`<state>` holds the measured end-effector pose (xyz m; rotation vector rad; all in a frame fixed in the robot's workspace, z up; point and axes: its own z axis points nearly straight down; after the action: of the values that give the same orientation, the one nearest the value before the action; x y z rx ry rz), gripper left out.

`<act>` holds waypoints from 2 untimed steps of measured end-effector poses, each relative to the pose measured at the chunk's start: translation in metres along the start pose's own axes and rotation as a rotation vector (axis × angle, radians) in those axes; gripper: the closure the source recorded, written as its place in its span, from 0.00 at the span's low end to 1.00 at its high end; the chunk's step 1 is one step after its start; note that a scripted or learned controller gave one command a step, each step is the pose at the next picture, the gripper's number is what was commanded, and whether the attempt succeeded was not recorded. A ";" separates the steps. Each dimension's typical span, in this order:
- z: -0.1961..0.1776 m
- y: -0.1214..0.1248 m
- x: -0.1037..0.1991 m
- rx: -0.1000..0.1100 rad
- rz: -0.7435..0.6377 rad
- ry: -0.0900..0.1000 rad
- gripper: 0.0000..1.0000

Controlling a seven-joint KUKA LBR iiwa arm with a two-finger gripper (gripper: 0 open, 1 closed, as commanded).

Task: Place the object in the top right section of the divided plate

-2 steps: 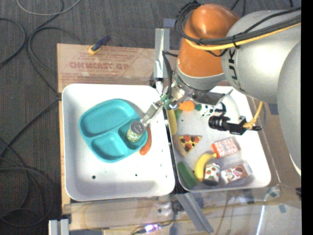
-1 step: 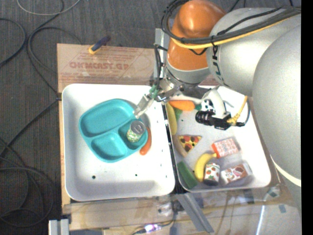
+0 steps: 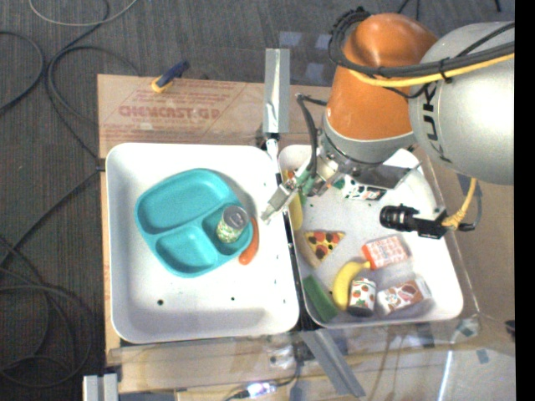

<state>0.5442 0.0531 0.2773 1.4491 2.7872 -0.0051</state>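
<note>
Glossy teal plastic plate [image 3: 185,220], smooth white bins [image 3: 125,307], matt cardboard [image 3: 184,111]

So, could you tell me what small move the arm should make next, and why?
Probably a short move left toward the blue divided plate. The gripper hangs over the seam between the two bins, short of the plate. A can already sits at the plate's right edge with a carrot beside it. Whether the gripper carries anything is unclear, so that should be checked first.
</note>
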 end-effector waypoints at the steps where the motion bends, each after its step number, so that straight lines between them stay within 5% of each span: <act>1: -0.002 -0.020 -0.015 -0.001 -0.095 -0.001 0.00; 2: 0.014 -0.045 -0.049 -0.001 -0.162 0.000 0.00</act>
<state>0.5357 -0.0128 0.2639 1.2190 2.8950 -0.0041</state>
